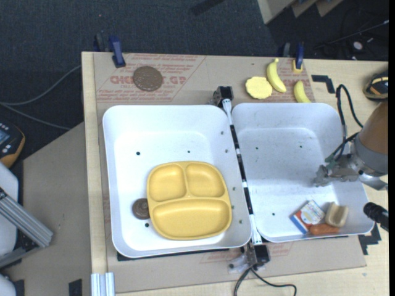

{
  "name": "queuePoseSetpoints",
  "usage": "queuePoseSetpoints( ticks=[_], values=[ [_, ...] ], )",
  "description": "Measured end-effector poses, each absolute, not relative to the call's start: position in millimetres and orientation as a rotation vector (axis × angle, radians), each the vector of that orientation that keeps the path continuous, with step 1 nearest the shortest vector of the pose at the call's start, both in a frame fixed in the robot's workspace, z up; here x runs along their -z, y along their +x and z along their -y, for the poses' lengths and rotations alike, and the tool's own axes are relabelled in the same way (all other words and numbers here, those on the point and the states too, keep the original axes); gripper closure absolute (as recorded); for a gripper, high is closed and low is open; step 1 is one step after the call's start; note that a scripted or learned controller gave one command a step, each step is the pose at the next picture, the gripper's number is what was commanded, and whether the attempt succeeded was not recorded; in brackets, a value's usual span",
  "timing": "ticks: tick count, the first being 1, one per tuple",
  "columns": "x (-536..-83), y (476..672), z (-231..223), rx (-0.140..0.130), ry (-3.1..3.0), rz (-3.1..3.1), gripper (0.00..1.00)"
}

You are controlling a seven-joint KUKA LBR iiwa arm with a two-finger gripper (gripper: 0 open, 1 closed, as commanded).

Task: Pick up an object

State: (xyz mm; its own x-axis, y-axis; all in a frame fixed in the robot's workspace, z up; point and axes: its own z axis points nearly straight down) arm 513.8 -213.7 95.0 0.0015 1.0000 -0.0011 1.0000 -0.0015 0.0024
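— Hanging low at the right bin's (278,122) right side, the gripper (328,172); whether its fingers are apart or closed, I cannot tell.

— And the objects?

— Near it, toward the front corner: a small carton (308,215), a tan block (337,214), an orange piece (321,229), clustered together.

— The left bin (166,122)?

— A yellow divided plate (187,199), with a brown disc (141,209) touching its left edge.

Left bin (117,165): yellow divided plate (187,199) fills the front half, brown disc (141,209) touching its left edge; rear half open. Right bin (278,128): centre and rear open; small carton (308,215), tan block (336,214) and orange piece (321,229) crowd the front right corner.
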Motion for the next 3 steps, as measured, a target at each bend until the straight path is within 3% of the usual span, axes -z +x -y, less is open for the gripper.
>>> queuePoseSetpoints(
  ticks=[1,2,3],
  values=[
    [-147,581.8,160,-0.011,2.206,-2.226,1.0],
    [-189,671.2,85,-0.016,2.205,-2.228,1.0],
    [-247,612.4,27,-0.006,2.214,-2.229,1.0]
  ],
)
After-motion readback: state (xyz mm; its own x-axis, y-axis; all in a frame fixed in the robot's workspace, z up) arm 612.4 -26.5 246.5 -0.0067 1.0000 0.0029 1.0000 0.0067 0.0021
